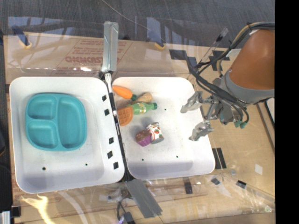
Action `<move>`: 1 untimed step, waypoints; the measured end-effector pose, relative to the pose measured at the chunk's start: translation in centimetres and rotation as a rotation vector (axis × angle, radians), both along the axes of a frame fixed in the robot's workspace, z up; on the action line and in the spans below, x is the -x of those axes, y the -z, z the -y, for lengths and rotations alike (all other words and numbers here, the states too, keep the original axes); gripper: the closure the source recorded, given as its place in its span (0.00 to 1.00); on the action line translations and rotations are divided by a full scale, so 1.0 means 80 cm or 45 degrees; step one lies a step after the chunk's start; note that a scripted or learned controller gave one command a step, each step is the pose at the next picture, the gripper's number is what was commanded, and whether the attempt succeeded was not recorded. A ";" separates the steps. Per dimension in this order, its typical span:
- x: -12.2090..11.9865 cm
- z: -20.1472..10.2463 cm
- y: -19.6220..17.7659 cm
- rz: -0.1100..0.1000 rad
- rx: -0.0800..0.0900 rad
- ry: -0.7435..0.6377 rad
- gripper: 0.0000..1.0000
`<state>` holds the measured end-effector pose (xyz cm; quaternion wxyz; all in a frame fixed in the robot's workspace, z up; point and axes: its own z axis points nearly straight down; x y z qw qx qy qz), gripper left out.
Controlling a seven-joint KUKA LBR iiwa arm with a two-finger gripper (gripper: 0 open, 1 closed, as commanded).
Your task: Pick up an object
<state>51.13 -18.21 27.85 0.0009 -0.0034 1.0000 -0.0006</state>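
**Open gripper at the right bin's edge, objects clustered away from it**

While the grey arm [250,66] with its orange band reaches in from the right, its gripper [195,117] hangs over the right-hand part of the right bin [173,158], close to that bin's right wall. The two fingers [188,104] are spread wide apart, one toward the far side and one toward the near side, and the gap between the jaws holds nothing but bare white bin floor. Dark cables loop above the wrist.

All the loose objects lie to the left of the jaws, well apart from them. Nearest is a small red-and-white carton [155,131], lying tilted and touching a purple item [143,137] on its left. Farther left and toward the far side lies a green bottle [144,108], resting on its side with its cap pointing toward the jaws. Just beyond the bottle sits a tan piece [145,97], and next to that an orange carrot [123,92] near the bin's far-left corner. An orange fan-shaped item [124,115] rests against the left wall, touching the bottle's base.

Farther still from the jaws, past the divider, the left bin [60,176] carries a teal compartment plate [56,121].
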 end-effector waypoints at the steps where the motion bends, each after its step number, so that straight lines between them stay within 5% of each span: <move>1: -0.099 -0.032 0.057 -0.002 -0.001 0.326 0.00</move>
